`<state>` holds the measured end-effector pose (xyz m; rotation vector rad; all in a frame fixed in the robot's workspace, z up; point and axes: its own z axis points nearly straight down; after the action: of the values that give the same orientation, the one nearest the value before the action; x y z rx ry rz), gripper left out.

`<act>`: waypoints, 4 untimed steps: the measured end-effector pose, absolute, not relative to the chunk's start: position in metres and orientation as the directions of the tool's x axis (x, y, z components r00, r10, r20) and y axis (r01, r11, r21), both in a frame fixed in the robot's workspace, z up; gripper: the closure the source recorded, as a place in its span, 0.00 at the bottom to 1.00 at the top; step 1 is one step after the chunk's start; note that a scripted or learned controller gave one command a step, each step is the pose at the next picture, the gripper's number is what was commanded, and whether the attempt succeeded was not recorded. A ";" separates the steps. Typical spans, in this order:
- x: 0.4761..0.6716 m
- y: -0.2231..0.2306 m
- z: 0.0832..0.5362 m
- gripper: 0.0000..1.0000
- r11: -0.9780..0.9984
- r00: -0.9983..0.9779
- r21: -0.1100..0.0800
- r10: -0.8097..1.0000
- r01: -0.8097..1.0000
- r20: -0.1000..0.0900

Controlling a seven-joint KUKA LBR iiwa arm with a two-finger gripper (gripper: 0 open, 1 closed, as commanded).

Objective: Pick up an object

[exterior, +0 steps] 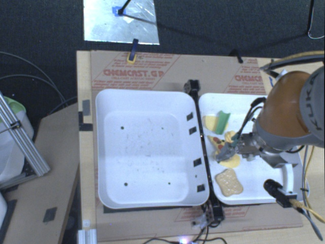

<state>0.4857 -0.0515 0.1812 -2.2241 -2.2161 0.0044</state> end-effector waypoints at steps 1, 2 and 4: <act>0.510 -0.021 0.184 0.00 0.006 -0.006 0.003 1.000 1.000 0.000; 0.548 -0.071 0.185 0.00 -0.001 0.001 0.005 1.000 1.000 -0.002; 0.530 -0.093 0.142 0.00 -0.005 0.005 -0.001 1.000 1.000 -0.003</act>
<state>0.5299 -0.0935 0.1425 -2.2276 -2.2166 0.0042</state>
